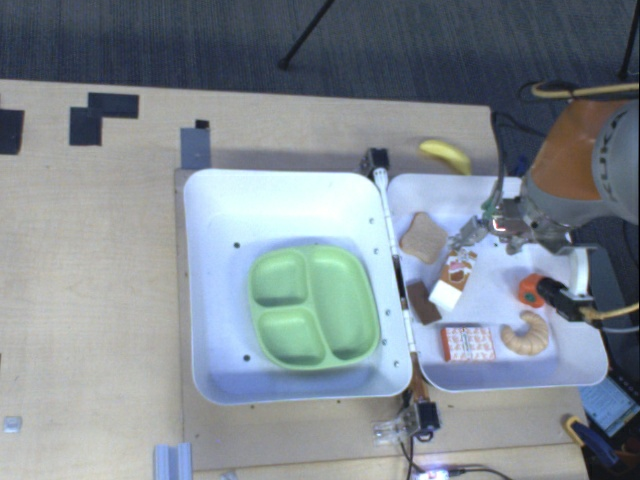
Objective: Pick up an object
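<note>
Leftward, green divided plate point(314, 306) sits in left bin point(215, 258). Right bin point(590, 363): bread slice point(423, 237), white block point(446, 295), red packet point(467, 343), croissant point(527, 334), orange piece point(530, 290). Gripper point(470, 236) low near bread; jaws' state: cannot tell.

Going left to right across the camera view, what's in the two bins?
Green divided plate in the left bin → brown block → red-and-white packet → croissant, all three in the right bin.
</note>
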`<state>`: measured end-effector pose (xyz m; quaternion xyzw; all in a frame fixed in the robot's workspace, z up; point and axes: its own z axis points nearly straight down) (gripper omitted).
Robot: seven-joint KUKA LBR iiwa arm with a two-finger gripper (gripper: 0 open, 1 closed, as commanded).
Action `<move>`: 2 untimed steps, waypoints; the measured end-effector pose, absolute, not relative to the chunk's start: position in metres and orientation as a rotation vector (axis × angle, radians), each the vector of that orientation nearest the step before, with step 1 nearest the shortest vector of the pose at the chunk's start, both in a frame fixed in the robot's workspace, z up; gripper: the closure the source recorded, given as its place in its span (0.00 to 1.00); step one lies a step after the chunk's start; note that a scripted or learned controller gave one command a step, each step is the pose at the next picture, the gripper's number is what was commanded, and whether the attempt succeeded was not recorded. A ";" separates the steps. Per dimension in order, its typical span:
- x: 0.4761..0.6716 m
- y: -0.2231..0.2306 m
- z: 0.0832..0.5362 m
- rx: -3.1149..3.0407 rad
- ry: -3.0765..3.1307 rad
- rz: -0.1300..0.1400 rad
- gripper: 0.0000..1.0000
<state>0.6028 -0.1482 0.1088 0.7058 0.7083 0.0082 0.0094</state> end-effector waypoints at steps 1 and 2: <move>0.580 -0.131 0.107 2.201 2.200 0.033 0.00; 0.573 -0.123 0.106 2.200 2.203 0.037 0.00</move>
